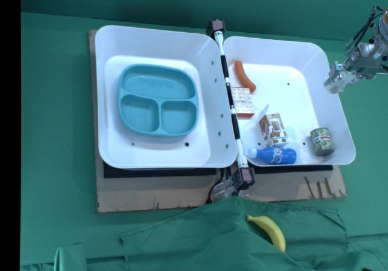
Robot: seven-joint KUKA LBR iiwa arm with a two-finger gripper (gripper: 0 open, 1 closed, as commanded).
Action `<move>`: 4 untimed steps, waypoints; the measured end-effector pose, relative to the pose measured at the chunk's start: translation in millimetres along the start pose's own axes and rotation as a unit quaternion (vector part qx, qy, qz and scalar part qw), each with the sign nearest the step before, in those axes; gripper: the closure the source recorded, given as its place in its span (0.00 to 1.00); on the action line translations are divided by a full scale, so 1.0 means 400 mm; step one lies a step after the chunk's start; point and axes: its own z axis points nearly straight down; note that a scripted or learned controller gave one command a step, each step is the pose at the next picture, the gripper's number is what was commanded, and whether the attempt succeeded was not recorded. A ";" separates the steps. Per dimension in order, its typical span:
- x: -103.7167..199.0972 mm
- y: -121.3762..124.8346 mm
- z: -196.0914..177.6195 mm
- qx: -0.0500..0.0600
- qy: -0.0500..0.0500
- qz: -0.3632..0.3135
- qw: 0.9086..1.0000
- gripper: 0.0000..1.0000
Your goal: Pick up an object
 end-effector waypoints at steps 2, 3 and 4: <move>0.006 0.054 -0.334 -0.008 -0.002 -0.002 1.000 1.00; 0.115 -0.079 -0.353 -0.003 0.001 -0.003 1.000 1.00; 0.109 -0.075 -0.349 -0.002 0.000 -0.001 1.000 0.00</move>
